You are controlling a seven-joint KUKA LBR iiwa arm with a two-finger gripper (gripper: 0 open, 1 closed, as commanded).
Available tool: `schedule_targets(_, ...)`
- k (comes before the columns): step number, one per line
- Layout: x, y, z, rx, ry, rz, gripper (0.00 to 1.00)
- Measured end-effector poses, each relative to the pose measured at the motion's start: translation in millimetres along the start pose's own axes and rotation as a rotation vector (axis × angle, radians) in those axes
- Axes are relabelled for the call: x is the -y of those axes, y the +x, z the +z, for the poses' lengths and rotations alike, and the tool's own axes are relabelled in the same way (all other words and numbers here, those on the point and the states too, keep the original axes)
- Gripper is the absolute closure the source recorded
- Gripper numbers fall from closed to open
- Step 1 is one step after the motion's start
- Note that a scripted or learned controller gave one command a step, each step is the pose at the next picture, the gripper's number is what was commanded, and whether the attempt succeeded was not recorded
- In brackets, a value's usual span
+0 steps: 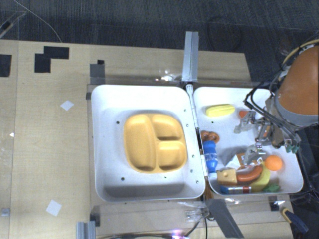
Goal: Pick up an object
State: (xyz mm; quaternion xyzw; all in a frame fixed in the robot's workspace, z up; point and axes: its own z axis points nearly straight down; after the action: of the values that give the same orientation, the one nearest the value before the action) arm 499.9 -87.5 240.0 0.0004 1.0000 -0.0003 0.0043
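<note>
The bench (45, 148) carries 2 shallow white bins side by side, with the left bin (107, 133) nearer the bench's middle and the right bin (224, 96) toward its right edge. A yellow divided tray (154, 142) with 3 compartments lies in the middle of the left bin.

The right bin holds the loose objects. A yellow banana-shaped piece (220, 110) lies near that bin's far edge. Along its left wall sit a small brown pretzel-like item (209, 136) and, just nearer the front, a blue bottle (210, 156). The front right corner of the bin is crowded: an orange ball (273, 163) touches a red sausage-shaped toy (249, 173), with a tan block (227, 175) just to its left, a yellow-green piece (262, 179) in front of it, and a red and blue marker (235, 188) along the front wall.

The grey arm with its orange band (301, 86) reaches in over the bin's right edge. The tool (257, 144) hangs above the middle right of that bin, just beyond the cluster by the orange ball. Whether it is spread or pressed together cannot be told, and nothing is seen pinched in it.
</note>
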Motion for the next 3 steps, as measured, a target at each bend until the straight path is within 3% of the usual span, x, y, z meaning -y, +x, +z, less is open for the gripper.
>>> schedule_targets(1,49,-3,27,-0.001,0.001,0.022,0.0)
schedule_targets(2,99,-50,74,-0.002,0.001,0.325,0.0)
schedule_targets(3,112,-23,125,0.027,0.002,0.344,0.0)
